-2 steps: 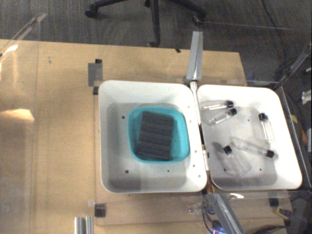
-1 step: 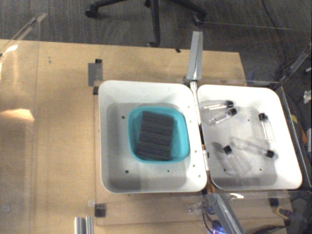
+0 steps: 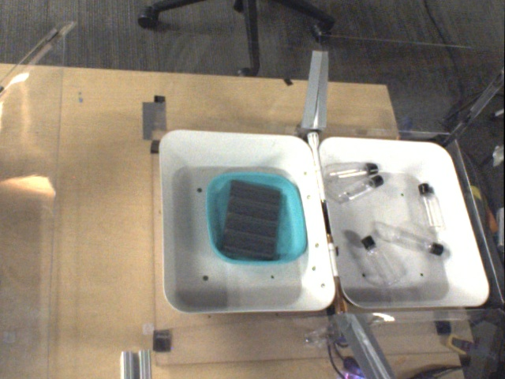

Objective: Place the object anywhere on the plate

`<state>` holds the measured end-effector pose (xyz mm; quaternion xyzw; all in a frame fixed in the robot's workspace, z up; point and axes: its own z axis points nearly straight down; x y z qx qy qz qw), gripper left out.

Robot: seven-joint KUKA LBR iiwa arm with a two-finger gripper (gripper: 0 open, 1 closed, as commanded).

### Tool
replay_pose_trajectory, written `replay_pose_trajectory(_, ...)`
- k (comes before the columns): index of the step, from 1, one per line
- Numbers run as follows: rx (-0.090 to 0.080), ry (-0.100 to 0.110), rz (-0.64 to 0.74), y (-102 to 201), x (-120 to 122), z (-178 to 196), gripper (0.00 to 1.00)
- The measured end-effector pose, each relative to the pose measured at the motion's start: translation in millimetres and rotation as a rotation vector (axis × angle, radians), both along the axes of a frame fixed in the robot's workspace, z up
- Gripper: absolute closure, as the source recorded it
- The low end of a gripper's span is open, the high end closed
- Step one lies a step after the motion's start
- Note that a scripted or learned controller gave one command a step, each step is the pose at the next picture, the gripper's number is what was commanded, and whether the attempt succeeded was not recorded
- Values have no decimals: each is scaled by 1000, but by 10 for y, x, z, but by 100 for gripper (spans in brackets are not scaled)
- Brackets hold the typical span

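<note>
A teal square plate (image 3: 296, 215) lies in the left bin (image 3: 177, 212). On the plate rests a dark grey ribbed block (image 3: 252, 218), lying flat and filling most of its middle. The right bin (image 3: 461, 212) holds several clear vials with black caps: two near its top left (image 3: 353, 177), one at the right (image 3: 430, 204), and two lower down (image 3: 402, 241).
A metal divider rail (image 3: 316, 101) runs up from the seam between the bins. The bins sit on a wooden bench (image 3: 79, 212). An office chair base (image 3: 251, 10) stands on the carpet beyond the bench.
</note>
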<state>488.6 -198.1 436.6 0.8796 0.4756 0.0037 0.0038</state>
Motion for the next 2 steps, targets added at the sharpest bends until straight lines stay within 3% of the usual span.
replay_pose_trajectory(2,4,-1,-242,17,5,-2,0)
